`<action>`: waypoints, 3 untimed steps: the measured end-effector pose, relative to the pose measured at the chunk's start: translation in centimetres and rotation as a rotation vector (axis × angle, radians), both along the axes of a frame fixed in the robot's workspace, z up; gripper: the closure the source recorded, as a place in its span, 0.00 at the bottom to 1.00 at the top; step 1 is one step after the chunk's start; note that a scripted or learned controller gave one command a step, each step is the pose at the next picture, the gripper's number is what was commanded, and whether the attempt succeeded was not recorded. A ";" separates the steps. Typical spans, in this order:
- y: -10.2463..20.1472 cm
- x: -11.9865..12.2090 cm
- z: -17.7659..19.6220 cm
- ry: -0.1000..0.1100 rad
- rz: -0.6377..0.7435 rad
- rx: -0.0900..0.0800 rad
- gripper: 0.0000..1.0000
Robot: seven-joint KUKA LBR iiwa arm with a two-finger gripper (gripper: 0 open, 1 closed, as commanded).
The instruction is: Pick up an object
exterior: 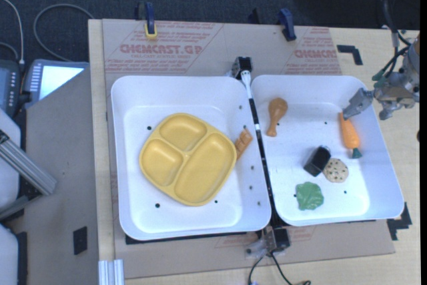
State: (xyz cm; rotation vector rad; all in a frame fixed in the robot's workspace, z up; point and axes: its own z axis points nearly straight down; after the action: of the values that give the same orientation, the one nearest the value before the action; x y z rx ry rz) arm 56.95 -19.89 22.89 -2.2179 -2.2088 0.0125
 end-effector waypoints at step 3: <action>-0.7 -0.2 -8.7 -0.008 0.003 0.000 0.00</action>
State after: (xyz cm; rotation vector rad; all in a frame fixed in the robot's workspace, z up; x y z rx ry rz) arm 56.75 -20.64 14.15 -2.2181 -2.2167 0.0043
